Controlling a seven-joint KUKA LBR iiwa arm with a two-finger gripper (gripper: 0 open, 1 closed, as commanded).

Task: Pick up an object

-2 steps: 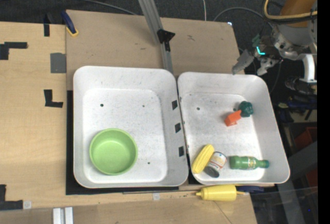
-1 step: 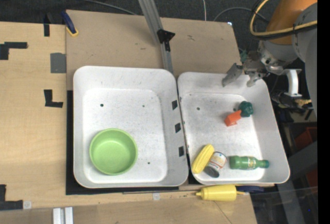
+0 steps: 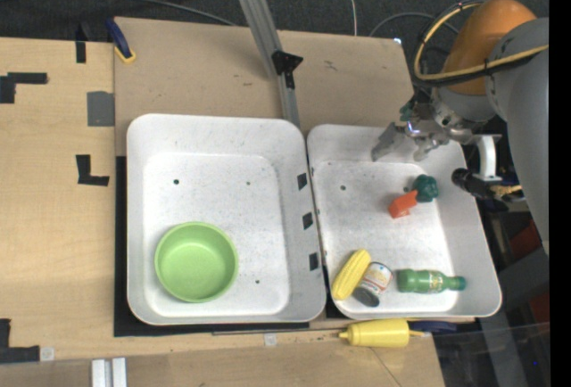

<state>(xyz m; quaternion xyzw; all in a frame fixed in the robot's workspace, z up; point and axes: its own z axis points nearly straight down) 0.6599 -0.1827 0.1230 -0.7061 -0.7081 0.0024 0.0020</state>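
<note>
My gripper point(image 3: 406, 147) hangs over the far edge of the right bin point(image 3: 464, 198), fingers spread and nothing between them. Just below and to its right lies a small orange toy with a dark green top point(image 3: 412, 199), apart from the fingers. Along the bin's near side are a yellow oblong toy point(image 3: 351, 274), a small can point(image 3: 376, 281) touching it, and a green bottle point(image 3: 430, 281) on its side.
The left bin point(image 3: 214, 144) holds a green bowl point(image 3: 196, 261) in its near left corner. A yellow bottle point(image 3: 378, 333) lies on the bench outside the right bin's near rim. A grey metal pole point(image 3: 263, 20) slants across the back.
</note>
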